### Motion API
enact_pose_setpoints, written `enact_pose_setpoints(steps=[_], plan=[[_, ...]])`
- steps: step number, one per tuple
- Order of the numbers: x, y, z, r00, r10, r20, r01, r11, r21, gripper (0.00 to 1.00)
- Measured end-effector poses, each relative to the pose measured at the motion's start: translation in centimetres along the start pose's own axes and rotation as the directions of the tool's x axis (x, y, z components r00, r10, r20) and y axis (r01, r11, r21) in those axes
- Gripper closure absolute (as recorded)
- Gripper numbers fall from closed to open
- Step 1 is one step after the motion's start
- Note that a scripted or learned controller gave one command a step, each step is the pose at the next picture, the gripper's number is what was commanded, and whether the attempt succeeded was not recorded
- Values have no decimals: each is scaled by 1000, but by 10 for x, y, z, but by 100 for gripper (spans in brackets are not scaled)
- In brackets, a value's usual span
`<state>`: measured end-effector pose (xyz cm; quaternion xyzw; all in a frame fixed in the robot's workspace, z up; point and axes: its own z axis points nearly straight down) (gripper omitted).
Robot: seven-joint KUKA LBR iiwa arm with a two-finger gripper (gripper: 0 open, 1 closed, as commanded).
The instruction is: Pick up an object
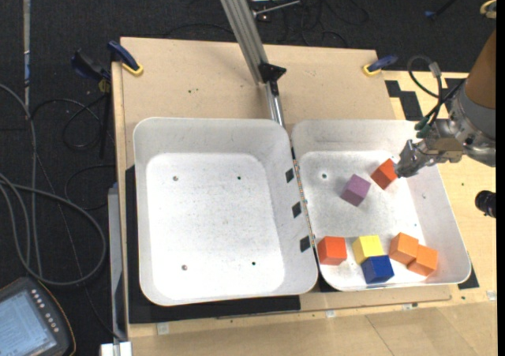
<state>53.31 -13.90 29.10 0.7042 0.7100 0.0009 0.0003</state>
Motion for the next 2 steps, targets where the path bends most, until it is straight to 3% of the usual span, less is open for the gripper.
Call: enact_pose_setpoints(steps=[2], plan=[[106,9,33,1000,0,-1,0,1000,4,100]])
